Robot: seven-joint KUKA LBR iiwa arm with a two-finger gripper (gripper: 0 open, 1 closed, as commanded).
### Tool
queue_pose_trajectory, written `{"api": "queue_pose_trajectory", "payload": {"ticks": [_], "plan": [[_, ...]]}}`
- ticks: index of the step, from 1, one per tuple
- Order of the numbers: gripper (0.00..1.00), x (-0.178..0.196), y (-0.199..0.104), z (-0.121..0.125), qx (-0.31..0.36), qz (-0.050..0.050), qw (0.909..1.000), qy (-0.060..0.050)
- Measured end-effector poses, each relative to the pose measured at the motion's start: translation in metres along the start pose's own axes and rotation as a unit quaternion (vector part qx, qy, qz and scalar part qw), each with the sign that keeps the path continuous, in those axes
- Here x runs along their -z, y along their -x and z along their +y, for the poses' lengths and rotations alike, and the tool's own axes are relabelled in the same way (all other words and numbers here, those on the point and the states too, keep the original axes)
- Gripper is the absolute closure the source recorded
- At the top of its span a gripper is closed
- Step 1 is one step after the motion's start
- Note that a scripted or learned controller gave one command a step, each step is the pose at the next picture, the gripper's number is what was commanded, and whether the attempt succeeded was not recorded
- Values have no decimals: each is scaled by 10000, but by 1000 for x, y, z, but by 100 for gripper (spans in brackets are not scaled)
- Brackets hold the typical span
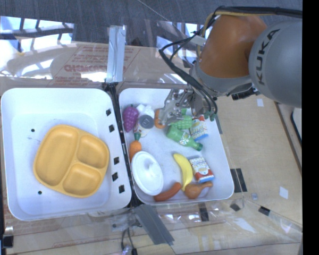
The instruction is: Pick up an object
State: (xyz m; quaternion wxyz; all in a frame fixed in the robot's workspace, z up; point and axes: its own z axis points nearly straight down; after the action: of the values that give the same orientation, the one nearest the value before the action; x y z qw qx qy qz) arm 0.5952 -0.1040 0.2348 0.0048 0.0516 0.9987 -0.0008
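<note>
Right bin (223,169), upper centre of frame: tool (176,106) lowered among toys beside green toy (181,132); grip state indeterminate. Nothing visibly lifted; pick judged outstanding.

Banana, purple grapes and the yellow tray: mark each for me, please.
banana (183,169), camera view, middle of its curved body
purple grapes (129,118), camera view, centre of the bunch
yellow tray (49,158), camera view, floor of its large compartment
</note>
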Motion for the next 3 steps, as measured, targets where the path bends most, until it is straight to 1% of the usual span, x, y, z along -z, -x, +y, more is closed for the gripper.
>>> {"api": "queue_pose_trajectory", "payload": {"ticks": [1, 2, 3], "plan": [[100, -36, -109, -42, 426, 45, 9991, 5], [100, -40, -105, -95, 1762, 29, 9844, 5], [100, -69, -33, -103, 2195, 44, 9756, 19]]}}
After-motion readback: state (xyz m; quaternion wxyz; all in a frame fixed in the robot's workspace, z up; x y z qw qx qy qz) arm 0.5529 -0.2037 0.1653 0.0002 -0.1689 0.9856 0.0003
